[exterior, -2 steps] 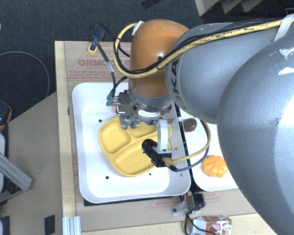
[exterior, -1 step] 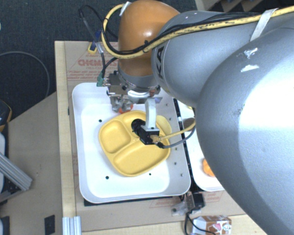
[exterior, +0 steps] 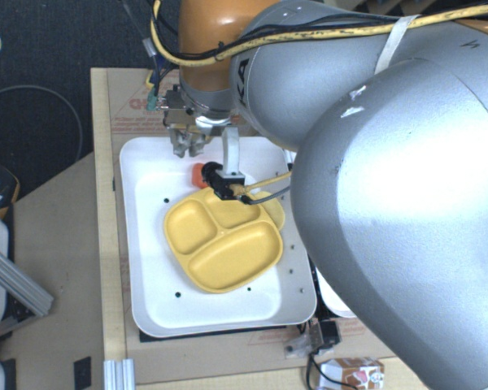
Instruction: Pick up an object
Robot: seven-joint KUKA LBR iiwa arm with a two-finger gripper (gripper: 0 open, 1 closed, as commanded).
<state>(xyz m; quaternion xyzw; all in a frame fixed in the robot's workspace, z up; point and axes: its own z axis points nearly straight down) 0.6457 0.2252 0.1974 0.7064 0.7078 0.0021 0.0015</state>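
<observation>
white bin (exterior: pixel 146 242), yellow divided tray (exterior: pixel 224 246) inside, orange piece (exterior: pixel 198 173)

Dark carpet floor (exterior: pixel 41 47) around my bench; thin cables (exterior: pixel 32 96) looped on it; aluminium rail (exterior: pixel 16 279) lower left.

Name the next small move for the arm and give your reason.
Probably shift the tool toward the near side and lower it at the yellow divided tray. It hangs over the far edge of the white bin, beside the tray and a small orange object, with nothing seen between it.
</observation>
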